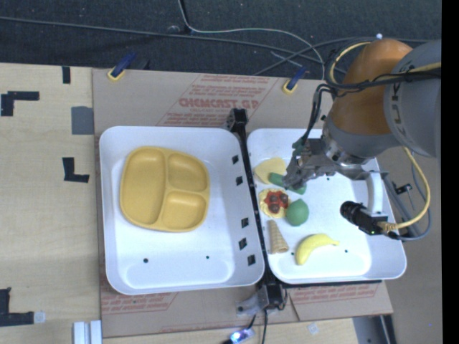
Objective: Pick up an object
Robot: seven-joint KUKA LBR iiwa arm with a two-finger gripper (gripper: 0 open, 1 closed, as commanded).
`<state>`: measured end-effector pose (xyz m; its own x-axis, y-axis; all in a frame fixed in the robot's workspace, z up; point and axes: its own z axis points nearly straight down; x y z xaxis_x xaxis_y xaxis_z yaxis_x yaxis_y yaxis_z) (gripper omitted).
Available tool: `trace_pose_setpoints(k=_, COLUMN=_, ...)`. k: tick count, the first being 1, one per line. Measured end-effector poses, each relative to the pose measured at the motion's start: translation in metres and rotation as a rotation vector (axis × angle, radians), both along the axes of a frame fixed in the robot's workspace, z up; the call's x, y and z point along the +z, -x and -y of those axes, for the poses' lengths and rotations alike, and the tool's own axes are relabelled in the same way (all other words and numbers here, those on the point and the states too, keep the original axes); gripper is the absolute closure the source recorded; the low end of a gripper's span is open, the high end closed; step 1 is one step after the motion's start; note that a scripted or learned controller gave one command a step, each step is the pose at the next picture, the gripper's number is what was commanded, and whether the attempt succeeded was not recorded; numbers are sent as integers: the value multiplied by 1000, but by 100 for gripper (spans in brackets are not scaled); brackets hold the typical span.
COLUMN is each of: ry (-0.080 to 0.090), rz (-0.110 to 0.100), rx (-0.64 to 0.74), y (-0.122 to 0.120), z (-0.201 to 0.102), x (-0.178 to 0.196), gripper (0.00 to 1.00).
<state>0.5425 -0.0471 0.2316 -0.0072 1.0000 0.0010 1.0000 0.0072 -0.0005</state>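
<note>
Two white bins, toy food at right

Left bin (115, 264) holds a yellow divided plate (164, 188). Right bin (373, 264) holds a banana (314, 247), green ball (297, 212), cone (277, 237); jaws (295, 180) above them, state unclear.

I see two shallow white bins side by side on a sheet of brown cardboard (215, 102) with red print along its far strip. The left bin (122, 256) carries a yellow divided plate (164, 188) with three compartments, lying flat toward its far left part. A row of black clips (244, 192) runs down the seam where the left bin meets the right bin (373, 260). Two blue-and-yellow clamps (122, 66) grip the cardboard's far edge, well apart. Black cables (183, 13) cross the dark floor beyond the bench. Black tape marks (72, 170) sit on the wooden bench top, left of the cardboard.
</note>
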Motion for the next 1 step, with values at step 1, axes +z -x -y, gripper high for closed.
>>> trace_pose_setpoints(k=1, ry=1, rz=-1, rx=-2, y=-25, z=-46, x=-9, gripper=100)
